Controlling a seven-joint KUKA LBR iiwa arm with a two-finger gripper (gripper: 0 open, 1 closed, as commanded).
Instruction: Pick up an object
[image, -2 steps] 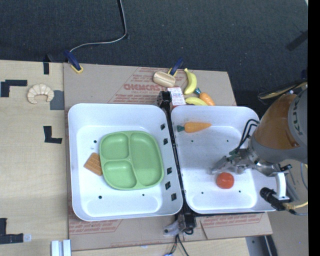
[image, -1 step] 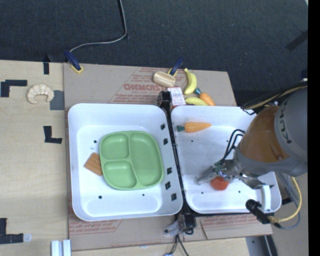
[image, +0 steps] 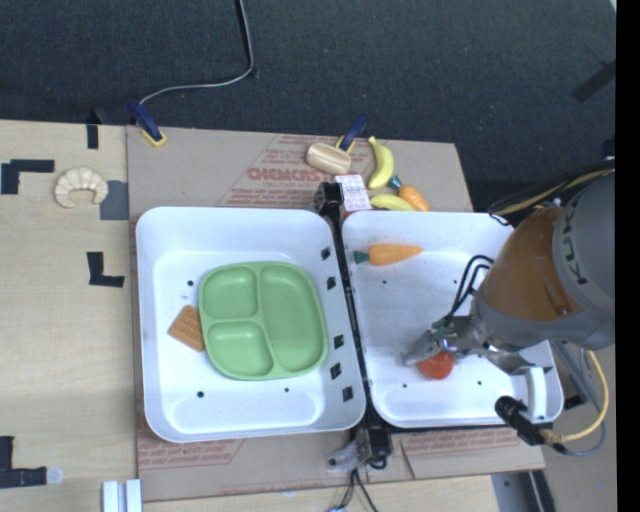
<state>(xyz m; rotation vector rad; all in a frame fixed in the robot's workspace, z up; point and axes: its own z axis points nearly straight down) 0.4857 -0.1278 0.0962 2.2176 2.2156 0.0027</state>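
Observation:
A small red round object (image: 438, 368) lies in the right bin (image: 520, 405), near the bin's middle front. My gripper (image: 431, 349) is down in that bin, right over the red object's upper left side and touching or nearly touching it. An orange carrot (image: 393, 254) lies at the back of the same bin, well apart from the gripper. The arm's orange band (image: 525, 275) and grey body cover the bin's right side.
The left bin (image: 165, 240) holds a green divided plate (image: 264, 320) and a tan wafer (image: 187, 327) at the plate's left edge. Behind the bins lie bananas (image: 380, 165), a bread roll (image: 327, 156) and a small box (image: 352, 192). A croissant (image: 80, 186) sits far left.

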